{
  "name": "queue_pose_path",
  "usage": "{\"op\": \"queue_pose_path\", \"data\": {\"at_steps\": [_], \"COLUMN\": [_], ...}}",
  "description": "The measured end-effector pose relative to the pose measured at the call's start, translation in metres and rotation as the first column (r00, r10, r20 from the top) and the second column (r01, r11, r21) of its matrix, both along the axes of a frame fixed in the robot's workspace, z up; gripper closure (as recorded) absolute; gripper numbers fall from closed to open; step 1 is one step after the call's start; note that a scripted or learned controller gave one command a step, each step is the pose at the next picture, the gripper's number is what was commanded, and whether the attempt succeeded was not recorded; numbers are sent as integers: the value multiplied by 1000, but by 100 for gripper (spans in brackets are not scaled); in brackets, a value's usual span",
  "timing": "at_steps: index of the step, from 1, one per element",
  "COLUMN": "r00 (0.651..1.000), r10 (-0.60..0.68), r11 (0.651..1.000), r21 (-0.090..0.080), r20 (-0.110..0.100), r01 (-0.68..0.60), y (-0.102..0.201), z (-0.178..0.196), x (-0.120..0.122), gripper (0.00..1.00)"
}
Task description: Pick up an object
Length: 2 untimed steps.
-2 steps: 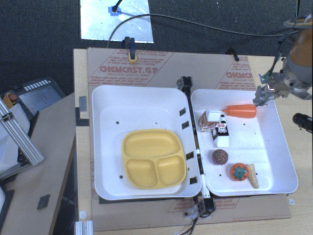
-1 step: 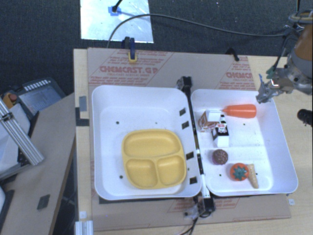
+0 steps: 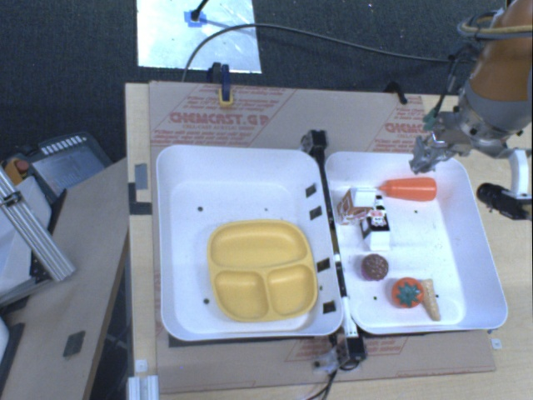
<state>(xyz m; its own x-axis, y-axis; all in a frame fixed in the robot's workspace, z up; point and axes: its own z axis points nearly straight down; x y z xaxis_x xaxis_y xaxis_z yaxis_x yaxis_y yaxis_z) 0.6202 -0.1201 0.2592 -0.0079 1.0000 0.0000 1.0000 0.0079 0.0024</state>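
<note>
Down front we see the yellow tray (image 3: 262,280), well left of the claw (image 3: 425,162). Orange carrot (image 3: 409,189) lies just below the claw; can't tell its grip.

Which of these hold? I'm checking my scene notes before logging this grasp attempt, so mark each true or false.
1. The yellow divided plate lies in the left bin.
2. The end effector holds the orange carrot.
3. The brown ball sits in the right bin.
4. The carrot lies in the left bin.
1. True: the yellow divided plate lies in the left bin.
2. False: the end effector hovers above the orange carrot, with nothing seen between its fingers.
3. True: the brown ball sits in the right bin.
4. False: the carrot lies in the right bin, near its far edge.
</note>
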Motion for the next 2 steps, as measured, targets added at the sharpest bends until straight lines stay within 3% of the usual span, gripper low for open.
{"op": "queue_pose_path", "data": {"at_steps": [2], "r00": [1000], "r10": [-2], "r11": [1000], "r21": [0], "r20": [-1], "r01": [2], "y": [103], "z": [-28], "x": [-5], "gripper": [100]}}
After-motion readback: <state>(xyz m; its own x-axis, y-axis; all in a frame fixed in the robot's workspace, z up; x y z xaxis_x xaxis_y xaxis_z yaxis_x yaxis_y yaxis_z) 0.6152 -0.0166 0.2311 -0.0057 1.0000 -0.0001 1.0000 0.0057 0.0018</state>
